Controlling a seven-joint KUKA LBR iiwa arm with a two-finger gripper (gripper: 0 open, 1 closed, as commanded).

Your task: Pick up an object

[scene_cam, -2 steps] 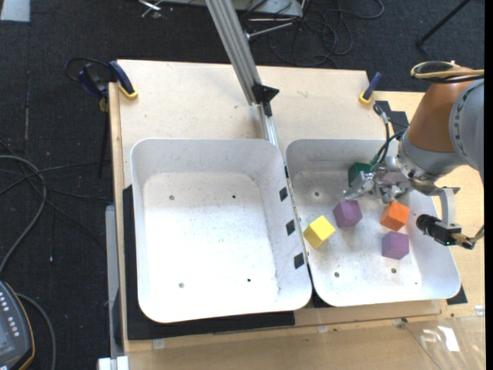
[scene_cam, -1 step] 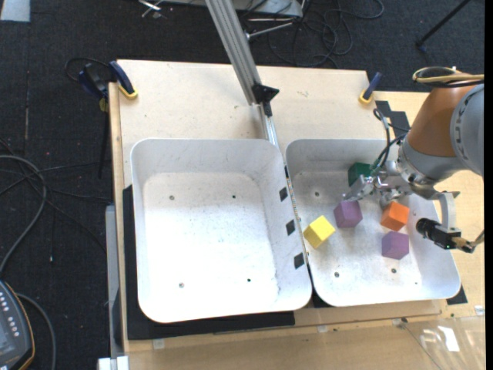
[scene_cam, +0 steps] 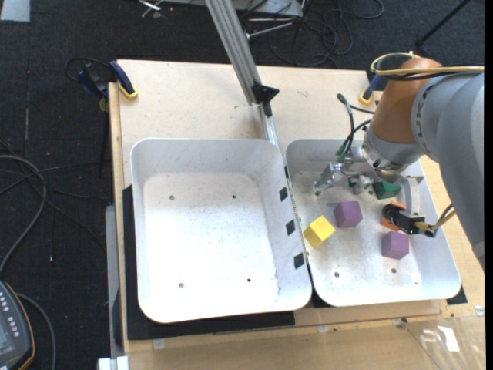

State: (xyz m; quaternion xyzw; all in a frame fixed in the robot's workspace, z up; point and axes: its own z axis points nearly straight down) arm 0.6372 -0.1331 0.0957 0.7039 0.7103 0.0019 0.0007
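Observation:
My gripper (scene_cam: 333, 176) hangs low over the back of the right bin (scene_cam: 431, 284), on the grey arm that reaches in from the right. A purple cube (scene_cam: 348, 213) lies just in front of it, apart from it. A yellow cube (scene_cam: 319, 230) rests near the bin's left wall. A second purple cube (scene_cam: 395, 244) sits further right. A green object (scene_cam: 387, 189) lies partly hidden under the wrist, and a small orange piece (scene_cam: 393, 214) lies beside it. I see nothing held in the gripper.
The left bin (scene_cam: 154, 168) sits beside the right one, their walls meeting in the middle. A slanted metal rail (scene_cam: 235, 45) runs down to the bins' rear junction. A blue and yellow clamp (scene_cam: 115, 79) grips the bench's back left corner.

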